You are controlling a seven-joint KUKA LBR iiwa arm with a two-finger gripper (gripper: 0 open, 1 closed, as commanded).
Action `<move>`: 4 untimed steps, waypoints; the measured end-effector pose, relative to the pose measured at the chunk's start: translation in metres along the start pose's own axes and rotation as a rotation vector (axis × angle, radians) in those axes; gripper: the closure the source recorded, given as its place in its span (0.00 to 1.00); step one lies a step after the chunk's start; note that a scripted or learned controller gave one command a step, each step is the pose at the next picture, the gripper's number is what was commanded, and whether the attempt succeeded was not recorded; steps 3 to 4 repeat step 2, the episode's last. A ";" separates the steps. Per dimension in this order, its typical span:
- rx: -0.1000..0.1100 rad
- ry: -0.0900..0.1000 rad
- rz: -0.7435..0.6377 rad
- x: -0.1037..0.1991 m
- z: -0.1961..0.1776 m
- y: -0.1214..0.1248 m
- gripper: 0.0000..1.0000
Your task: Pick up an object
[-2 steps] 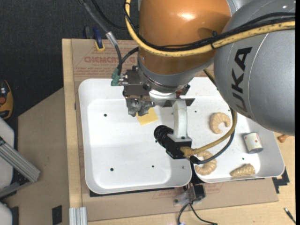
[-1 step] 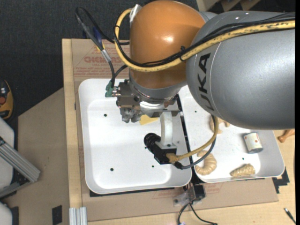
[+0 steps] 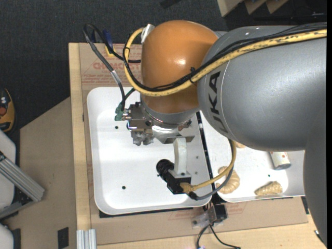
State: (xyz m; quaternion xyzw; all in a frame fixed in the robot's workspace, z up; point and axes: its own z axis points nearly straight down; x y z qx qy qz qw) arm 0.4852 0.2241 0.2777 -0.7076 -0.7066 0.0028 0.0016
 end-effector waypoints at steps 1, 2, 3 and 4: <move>-0.005 0.002 0.000 0.001 -0.012 0.001 1.00; 0.001 0.000 0.001 -0.011 0.018 -0.007 1.00; 0.001 0.000 0.001 -0.011 0.018 -0.007 1.00; 0.001 0.000 0.001 -0.011 0.018 -0.007 1.00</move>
